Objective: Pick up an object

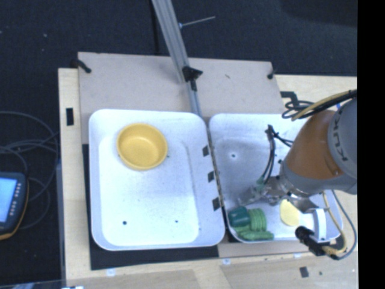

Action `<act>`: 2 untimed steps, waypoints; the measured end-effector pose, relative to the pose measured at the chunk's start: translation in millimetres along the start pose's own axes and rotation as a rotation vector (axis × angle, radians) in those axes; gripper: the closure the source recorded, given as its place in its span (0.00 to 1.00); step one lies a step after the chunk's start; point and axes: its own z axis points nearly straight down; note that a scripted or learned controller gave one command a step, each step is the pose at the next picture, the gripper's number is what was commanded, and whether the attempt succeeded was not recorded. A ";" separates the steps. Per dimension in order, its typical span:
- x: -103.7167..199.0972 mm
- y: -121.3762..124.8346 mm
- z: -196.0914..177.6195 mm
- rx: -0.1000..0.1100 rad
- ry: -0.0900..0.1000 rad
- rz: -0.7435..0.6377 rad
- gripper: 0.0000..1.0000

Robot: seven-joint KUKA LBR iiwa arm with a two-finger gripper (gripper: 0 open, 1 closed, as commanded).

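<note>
Two shallow white bins are seen side by side on the bench (72, 161). In the left bin (150, 221), a yellow bowl (142, 146) is set upright near the far left corner. The arm (316, 152) is reached into the right bin (234, 137) from the right, its claw (260, 191) lowered just above a green object (249, 220) at the near edge; a pale yellow object (289, 214) lies just beside it.

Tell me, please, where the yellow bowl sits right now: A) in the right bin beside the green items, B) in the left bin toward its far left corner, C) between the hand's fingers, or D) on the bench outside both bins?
B: the yellow bowl rests upright on the floor of the left bin, near its far left corner, apart from the arm.
</note>
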 end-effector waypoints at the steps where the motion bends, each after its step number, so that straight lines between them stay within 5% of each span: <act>1: -0.5 1.4 -12.7 -0.005 0.000 0.001 1.00; 2: 8.3 -1.8 -65.4 -0.007 0.000 -0.001 1.00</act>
